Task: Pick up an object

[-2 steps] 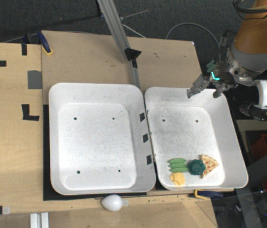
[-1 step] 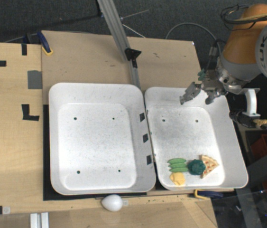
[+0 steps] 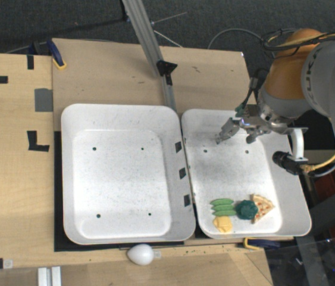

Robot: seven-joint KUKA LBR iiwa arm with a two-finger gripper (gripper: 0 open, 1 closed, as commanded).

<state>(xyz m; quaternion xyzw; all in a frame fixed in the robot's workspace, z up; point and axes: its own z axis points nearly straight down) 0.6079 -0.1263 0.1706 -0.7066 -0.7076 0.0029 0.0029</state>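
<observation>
The arm reaches in over the far part of the right bin (image 3: 286, 177). Its jaws (image 3: 237, 133) hang above the bin floor, spread apart, with nothing between them. The task's things lie at the near edge of that bin, well apart from the jaws: a green pod (image 3: 222, 205), a yellow piece (image 3: 222, 223) just nearer than it, a dark green lump (image 3: 246, 210) beside both, and a pizza slice (image 3: 264, 206) touching the lump on the side away from the pod. The left bin (image 3: 72, 159) sits beside the right bin. On the surface (image 3: 12, 177), a white egg (image 3: 140, 254) lies just off the left bin's near edge.
</observation>
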